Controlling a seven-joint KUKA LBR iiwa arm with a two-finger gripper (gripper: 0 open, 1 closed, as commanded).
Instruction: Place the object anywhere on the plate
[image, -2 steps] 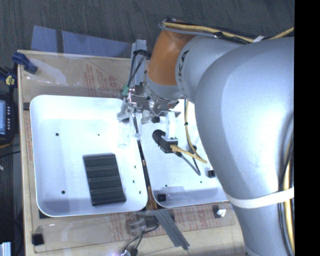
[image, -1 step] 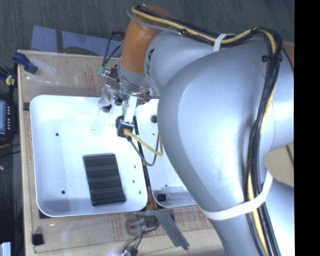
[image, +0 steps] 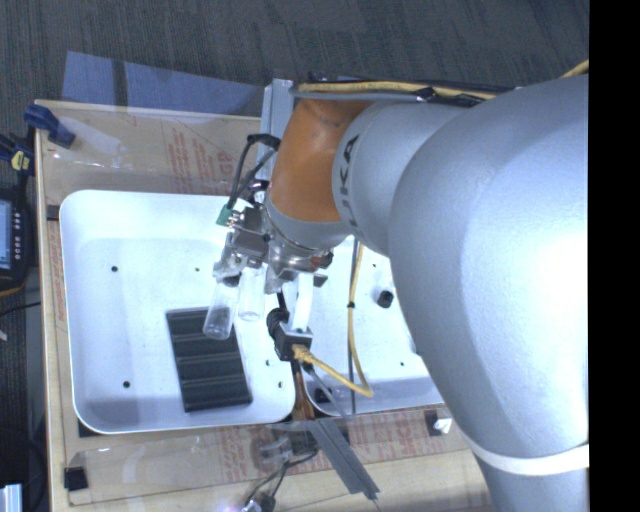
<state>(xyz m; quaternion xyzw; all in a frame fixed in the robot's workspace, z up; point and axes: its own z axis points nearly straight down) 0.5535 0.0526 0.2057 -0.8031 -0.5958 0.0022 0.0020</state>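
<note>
A black ribbed plate (image: 208, 362) lies flat in the left bin (image: 100, 250), toward its front right corner. My gripper (image: 233, 312) hangs just over the plate's far edge, pointing down. Its two translucent fingers (image: 217, 320) stand apart, and I see nothing between them. A small dark round object (image: 384, 297) rests on the floor of the right bin (image: 385, 345), right of the gripper and partly behind a yellow cable.
The arm's large grey body (image: 480, 250) and orange band (image: 310, 160) cover most of the right bin. A yellow cable (image: 350, 300) loops down past the wrist. The left bin's floor to the left of the plate is bare white. Blue clamps (image: 45, 125) sit at the bench's far left corner.
</note>
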